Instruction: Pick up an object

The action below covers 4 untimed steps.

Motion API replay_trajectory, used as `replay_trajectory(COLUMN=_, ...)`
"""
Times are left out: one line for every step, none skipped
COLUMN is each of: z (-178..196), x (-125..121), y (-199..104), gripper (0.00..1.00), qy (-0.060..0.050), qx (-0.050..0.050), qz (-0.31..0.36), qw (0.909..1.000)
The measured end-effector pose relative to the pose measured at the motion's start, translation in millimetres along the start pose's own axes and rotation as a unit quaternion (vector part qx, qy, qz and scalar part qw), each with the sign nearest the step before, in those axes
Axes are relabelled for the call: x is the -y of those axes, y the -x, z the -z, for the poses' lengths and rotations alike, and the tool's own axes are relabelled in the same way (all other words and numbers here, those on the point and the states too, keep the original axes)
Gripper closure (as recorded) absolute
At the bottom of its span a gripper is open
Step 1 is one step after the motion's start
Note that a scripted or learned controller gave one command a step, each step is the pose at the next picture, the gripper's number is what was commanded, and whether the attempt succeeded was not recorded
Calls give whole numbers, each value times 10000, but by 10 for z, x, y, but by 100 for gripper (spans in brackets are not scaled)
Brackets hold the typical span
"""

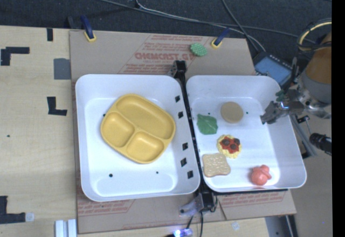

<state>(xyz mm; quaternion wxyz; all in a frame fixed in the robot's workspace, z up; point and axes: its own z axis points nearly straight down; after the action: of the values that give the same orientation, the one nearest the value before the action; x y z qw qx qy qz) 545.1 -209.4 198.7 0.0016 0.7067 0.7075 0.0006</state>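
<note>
Red print "CHEMCAST" on the cardboard sheet, remaining lettering unreadable.

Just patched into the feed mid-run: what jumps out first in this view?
The big yellow three-compartment plastic tray sits alone in the left white bin. The right white bin holds five small toy foods: a tan round disc, a green leafy piece, a yellow-and-red pizza-like piece, a toast slice and a red-pink piece. The gripper hangs over that bin's right rim.
</note>
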Motion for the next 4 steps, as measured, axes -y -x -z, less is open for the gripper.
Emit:
replay_trajectory(z=533, x=-16, y=2, gripper=100, qy=11, qx=5, qz=3, qw=10000)
replay_trajectory(z=585, x=-221, y=-478, gripper=100, qy=-15, qx=-14, qz=27, qw=10000)
replay_trajectory(z=420, x=-373, y=-1026, gripper=100, qy=-26, qx=-15, qz=27, qw=10000)
replay_trajectory(z=471, x=-559, y=-1581, gripper=100, qy=-17, qx=-16, qz=30, qw=10000)
